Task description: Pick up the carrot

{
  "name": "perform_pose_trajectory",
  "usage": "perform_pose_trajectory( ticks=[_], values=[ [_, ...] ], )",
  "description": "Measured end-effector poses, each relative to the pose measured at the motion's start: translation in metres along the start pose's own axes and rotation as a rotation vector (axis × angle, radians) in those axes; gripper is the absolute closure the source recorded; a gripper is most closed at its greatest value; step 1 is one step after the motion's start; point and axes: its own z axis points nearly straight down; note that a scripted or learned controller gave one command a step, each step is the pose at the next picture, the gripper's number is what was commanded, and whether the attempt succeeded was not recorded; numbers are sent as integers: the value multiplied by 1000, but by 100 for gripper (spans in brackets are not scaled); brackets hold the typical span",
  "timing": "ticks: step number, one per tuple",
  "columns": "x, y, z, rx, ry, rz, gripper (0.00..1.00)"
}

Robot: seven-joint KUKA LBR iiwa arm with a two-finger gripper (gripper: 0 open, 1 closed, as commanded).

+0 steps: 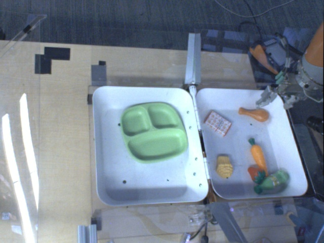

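The green divided plate [153, 132] lay in the left bin [109, 186], far left of the hand. In the right bin [298, 186], the patterned card [218, 123] and corn piece [225, 166] sat left of and below the hand. The carrot [257, 155] lay below the hand, well apart, untouched. The hand [277, 94] hovered at the bin's upper right corner, fingers spread, holding nothing.

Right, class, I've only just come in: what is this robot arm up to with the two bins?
The gripper hangs over the far right corner of the right bin, near a toy chicken drumstick. The carrot, its target, lies untouched nearer the front, beside a corn cob and a green toy. A green divided plate sits in the left bin.
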Motion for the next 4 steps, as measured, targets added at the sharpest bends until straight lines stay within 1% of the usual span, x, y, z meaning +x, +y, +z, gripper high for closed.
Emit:
perform_pose_trajectory(
  ticks=[1,2,3,4],
  values=[
    [-17,-44,138,-2,1,206,0],
    [5,-112,144,-5,1,248,0],
    [-15,-122,144,-10,-2,7,0],
    [-14,-119,132,-17,-3,3,100]
  ],
)
